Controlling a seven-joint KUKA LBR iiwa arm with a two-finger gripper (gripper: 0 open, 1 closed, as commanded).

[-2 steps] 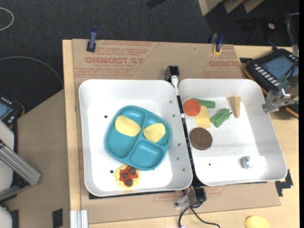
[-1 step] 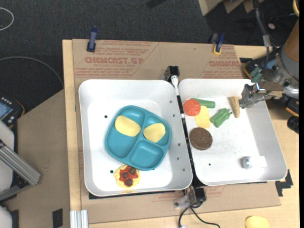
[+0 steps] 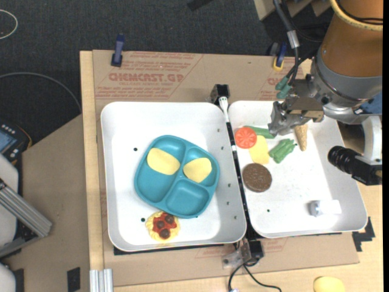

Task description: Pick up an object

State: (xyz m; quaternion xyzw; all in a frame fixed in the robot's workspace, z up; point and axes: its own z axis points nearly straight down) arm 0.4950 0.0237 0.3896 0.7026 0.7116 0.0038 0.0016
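Toy food crowds the near-left corner of the right bin (image 3: 340, 224) as the grey arm (image 3: 352, 47) reaches in from the right, its jaws (image 3: 285, 121) hanging low over the cluster at the bin's upper left. Whether the jaws are released or clenched cannot be told from this slanted overhead view, and nothing is visibly caught between them. Below and just left of them lie a red tomato slice (image 3: 245, 137), a yellow piece (image 3: 259, 150) touching it, and a green vegetable piece (image 3: 282, 150) beside that; a tan cone (image 3: 301, 136) sits just right of the jaws, and a brown round cookie (image 3: 258, 177) rests a little nearer the camera. A small grey-and-white object (image 3: 322, 208) lies well apart toward the bin's front right. In the left bin (image 3: 115, 163) a blue divided plate (image 3: 176, 178) carries two yellow pieces, with a small pizza toy (image 3: 161, 225) at its front edge. By the look of it, the approach-and-descend step is in hand, with no object lifted yet. The next move would call for settling on one piece, likely the green one or the cone nearest the jaws, closing squarely around it without nudging its neighbours, then rising clear of the desk (image 3: 152, 81).
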